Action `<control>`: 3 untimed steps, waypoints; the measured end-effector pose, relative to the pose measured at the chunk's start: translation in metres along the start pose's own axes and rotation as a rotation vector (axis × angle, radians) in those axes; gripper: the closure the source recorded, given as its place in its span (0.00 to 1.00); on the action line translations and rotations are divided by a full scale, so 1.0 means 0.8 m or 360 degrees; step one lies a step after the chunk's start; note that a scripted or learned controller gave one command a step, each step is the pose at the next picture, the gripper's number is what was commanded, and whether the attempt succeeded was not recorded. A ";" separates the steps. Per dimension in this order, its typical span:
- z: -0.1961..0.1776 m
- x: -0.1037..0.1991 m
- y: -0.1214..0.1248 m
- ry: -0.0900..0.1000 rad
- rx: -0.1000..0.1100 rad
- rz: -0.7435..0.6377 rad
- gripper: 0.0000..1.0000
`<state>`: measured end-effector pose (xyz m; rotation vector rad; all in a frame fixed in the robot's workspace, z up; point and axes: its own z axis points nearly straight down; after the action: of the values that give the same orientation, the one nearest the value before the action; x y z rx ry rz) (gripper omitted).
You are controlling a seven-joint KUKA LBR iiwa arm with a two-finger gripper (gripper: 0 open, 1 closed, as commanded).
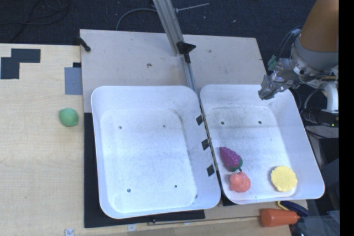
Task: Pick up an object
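The gripper (267, 91) hangs over the right bin's (310, 143) far right corner. In that bin's near part lie a purple toy (230, 158), a red toy (240, 182) and a yellow toy (284, 178). A green ball (68, 117) sits on the bench (33, 163), left of the left bin (105, 119).

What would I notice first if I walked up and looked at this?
Probably the three bright toys at the near end of the right bin: a purple one, a red one and a yellow one. Then the gripper over that bin's far right corner, and a green ball on the wooden table.
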<state>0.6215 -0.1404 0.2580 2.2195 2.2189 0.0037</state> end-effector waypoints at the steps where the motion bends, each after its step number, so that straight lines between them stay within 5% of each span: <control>1: -0.006 0.062 -0.018 0.0002 0.0007 -0.0003 1.00; 3: 0.003 0.171 -0.063 0.0002 0.0008 -0.0003 1.00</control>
<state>0.5712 -0.0035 0.2555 2.2205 2.2243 -0.0010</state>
